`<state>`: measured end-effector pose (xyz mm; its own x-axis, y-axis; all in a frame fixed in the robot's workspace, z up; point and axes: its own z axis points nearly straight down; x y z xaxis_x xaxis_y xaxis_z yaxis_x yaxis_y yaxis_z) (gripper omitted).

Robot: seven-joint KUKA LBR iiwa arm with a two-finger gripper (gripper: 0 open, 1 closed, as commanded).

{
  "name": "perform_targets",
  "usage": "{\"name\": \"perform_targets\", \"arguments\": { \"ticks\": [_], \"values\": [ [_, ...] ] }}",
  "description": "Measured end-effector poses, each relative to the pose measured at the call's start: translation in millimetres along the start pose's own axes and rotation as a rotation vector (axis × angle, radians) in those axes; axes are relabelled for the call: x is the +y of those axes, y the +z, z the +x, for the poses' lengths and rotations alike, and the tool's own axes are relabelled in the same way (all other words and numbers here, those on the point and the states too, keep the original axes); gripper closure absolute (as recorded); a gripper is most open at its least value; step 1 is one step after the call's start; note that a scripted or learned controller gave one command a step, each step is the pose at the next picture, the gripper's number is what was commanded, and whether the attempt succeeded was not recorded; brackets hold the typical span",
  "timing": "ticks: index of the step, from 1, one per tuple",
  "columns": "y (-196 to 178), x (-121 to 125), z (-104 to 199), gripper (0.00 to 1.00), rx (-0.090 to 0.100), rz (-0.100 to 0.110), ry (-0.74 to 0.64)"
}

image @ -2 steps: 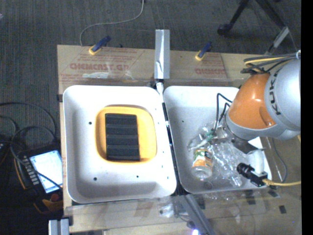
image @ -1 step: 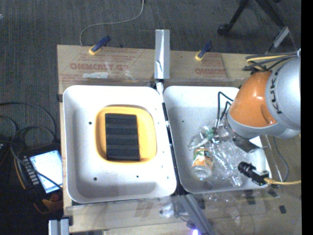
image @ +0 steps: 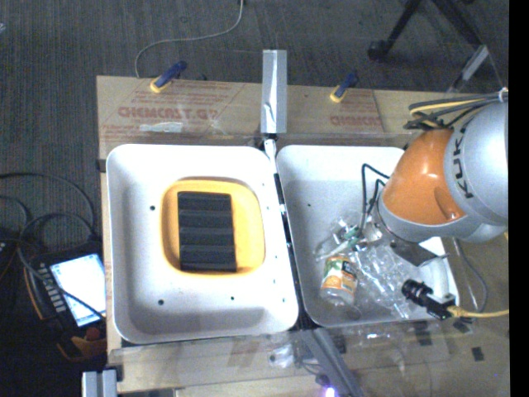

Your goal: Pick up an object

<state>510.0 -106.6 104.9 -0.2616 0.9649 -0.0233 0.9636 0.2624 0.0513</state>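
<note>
A crushed clear plastic bottle with an orange and green label (image: 339, 276) lies in the right bin (image: 318, 180), near its front left. Crinkled clear plastic (image: 346, 233) lies just behind it. My gripper (image: 376, 259) is low in the right bin, right beside the bottle and over more clear plastic, under the orange wrist. In the left bin (image: 132, 263), a yellow tray (image: 171, 222) holds a black ridged block (image: 207, 231).
A thin wall (image: 281, 213) separates the two bins. The bench is cardboard-covered, with two blue and yellow clamps (image: 168, 75) at its back edge. A tablet (image: 76, 284) and cables lie on the floor at the left.
</note>
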Motion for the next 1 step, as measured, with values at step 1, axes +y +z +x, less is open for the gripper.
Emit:
{"name": "perform_targets", "arguments": {
  "ticks": [1],
  "values": [
    [-76.7, 55.3, 38.1, 1.0, 0.022, 0.052, -0.012]
  ]
}}
